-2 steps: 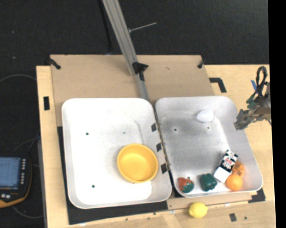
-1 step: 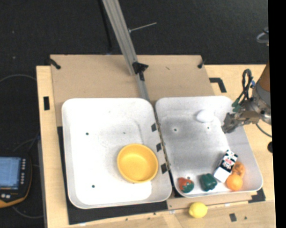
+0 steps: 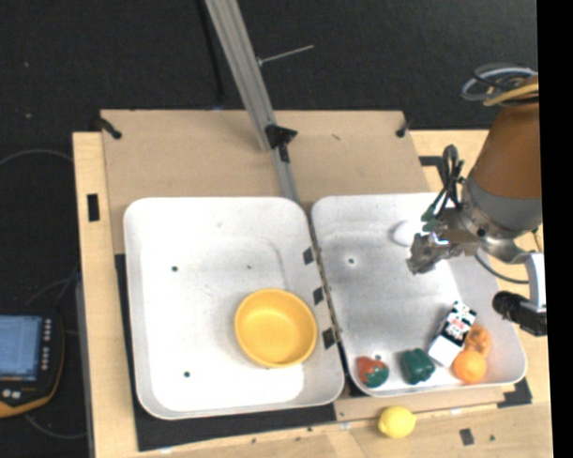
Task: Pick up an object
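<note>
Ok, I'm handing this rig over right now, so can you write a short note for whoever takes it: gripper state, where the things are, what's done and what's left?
Gripper: hanging over the upper part of the right bin, with nothing seen in it; open or shut is not clear from this view.
Right bin, near edge: red toy, green toy, black and white box, orange fruit.
Left bin: yellow bowl.
Outside the bins, on the bench in front of the right one: lemon.
Done: nothing picked up yet.
Left: go down on one thing, grip it and lift it.
</note>
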Robot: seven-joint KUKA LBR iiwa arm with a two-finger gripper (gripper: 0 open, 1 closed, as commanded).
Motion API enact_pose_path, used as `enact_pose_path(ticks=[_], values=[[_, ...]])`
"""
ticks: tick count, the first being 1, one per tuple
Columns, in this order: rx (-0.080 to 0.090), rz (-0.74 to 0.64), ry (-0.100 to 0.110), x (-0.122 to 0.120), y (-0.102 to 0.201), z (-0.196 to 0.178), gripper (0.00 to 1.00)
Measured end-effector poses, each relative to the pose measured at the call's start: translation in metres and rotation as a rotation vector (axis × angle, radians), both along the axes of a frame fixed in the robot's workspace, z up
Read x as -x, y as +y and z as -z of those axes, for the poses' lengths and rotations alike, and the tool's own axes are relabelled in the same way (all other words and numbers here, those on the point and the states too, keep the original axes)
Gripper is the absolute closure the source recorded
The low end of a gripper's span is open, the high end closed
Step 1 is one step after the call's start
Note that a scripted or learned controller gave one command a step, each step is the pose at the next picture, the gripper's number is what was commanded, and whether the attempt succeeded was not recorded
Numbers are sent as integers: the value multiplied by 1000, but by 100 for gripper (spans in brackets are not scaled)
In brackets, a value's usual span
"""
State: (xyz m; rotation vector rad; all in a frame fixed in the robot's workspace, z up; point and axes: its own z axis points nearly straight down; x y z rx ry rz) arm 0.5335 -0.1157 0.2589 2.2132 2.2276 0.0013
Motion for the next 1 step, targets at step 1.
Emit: enact_pose_path(ticks=[1], values=[[-2, -1, 0, 7, 51, -3, 100]])
